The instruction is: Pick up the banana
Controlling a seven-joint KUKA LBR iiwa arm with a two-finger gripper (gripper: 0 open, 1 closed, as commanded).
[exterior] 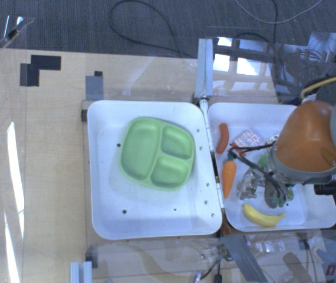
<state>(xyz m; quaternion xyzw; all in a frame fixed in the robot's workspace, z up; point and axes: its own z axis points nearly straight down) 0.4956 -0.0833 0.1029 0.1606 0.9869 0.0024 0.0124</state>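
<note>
The banana point(262, 216) is seen lying flat near the 6 o'clock edge of the right bin point(321, 220), with its curved length running roughly from 9 to 3 o'clock. The gripper point(267, 188) is held just above it, toward 12 o'clock, and whether it is open or closed cannot be told. A carrot point(229, 178) is found at the banana's 10 o'clock, and a sausage point(222, 138) beyond it. A miss is judged likely if the descent is made too far toward 12 o'clock; the banana could be nudged against the bin wall, or the carrot could be caught instead.
</note>
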